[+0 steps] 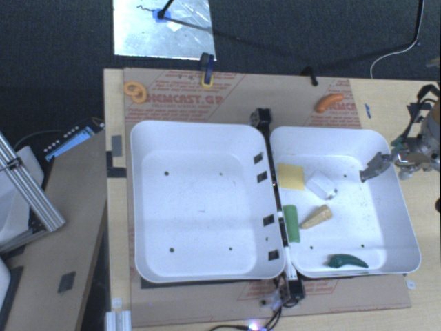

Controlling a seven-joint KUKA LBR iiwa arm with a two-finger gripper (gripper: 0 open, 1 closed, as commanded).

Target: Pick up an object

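Observation:
The right bin (396, 216) holds several small objects. A yellow block (290, 176) lies near its left wall, with a white piece (320, 186) just to its right. Below them are a green stick (291, 223) and a tan cone (317, 217). A dark green curved piece (346, 261) rests by the front wall. My gripper (377, 165) hangs over the bin's upper right part, to the right of the white piece and apart from every object.
The left bin (141, 185) stands beside the right one. On the cardboard behind the bins lie an orange ring (136, 92), a yellow and blue clamp (206, 69) and an orange sausage-shaped toy (329, 103). A white cable (393, 52) runs at the back right.

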